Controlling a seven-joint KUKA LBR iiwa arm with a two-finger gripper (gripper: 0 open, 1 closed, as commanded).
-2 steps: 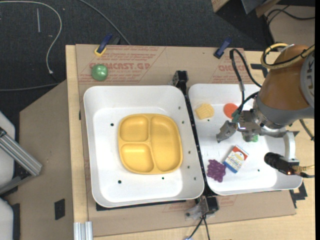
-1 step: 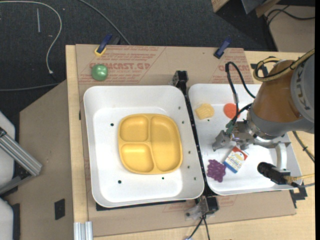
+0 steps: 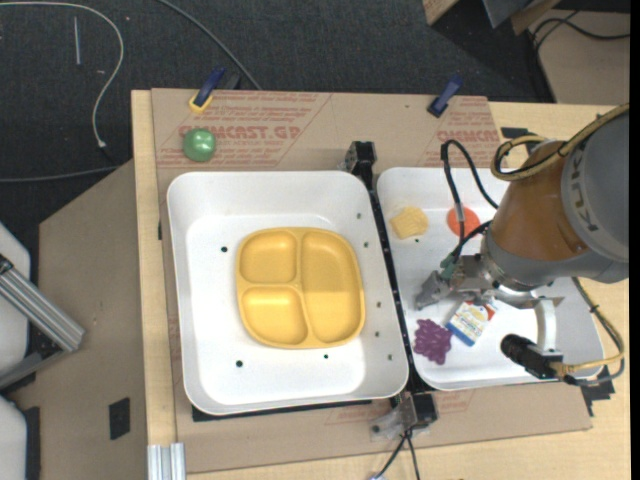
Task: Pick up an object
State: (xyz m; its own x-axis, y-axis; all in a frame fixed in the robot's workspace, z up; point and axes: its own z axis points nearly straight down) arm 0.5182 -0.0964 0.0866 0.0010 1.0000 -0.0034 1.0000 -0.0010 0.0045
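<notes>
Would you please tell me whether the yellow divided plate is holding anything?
Empty: all compartments of the yellow divided plate show bare yellow, inside the left bin.

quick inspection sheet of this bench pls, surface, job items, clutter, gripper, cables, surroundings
surface: cardboard-covered bench bearing left bin and right bin, side by side.
job's things: purple grapes, small carton, yellow piece and orange item, all in right bin.
clutter: yellow divided plate in left bin; green ball on bench; two blue clips at far edge.
grippers: gripper low over right bin, near carton; fingers unclear.
cables: black cable by arm; white cable on floor.
surroundings: dark carpet, cardboard boxes at top right.
</notes>
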